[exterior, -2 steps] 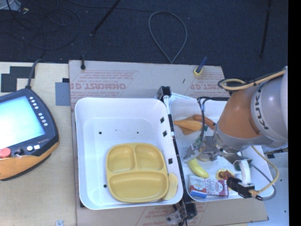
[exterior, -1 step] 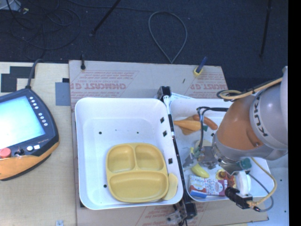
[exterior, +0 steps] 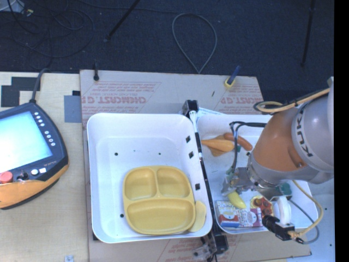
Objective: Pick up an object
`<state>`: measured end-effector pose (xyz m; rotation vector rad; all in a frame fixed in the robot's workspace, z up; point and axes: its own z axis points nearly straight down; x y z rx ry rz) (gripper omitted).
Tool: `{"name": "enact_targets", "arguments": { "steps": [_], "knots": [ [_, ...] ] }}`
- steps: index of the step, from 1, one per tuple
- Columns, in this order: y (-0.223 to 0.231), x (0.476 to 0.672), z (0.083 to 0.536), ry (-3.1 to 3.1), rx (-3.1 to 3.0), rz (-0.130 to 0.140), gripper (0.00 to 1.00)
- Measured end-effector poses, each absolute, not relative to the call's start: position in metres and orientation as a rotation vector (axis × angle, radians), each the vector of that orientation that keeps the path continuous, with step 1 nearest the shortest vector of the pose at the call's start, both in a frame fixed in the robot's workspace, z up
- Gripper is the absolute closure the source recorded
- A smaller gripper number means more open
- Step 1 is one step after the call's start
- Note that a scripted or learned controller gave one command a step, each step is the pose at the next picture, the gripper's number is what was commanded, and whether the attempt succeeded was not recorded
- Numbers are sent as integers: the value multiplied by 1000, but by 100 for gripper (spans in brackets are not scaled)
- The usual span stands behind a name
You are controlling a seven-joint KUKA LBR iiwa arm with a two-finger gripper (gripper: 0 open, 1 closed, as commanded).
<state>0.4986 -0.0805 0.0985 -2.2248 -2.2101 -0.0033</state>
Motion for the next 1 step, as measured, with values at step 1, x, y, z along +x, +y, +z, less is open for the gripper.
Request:
{"name": "enact_targets", "arguments": {
  "steps": [1],
  "knots": [
    [-17, 555, 187, -2221, -2218, 1, 100]
  ]
}}
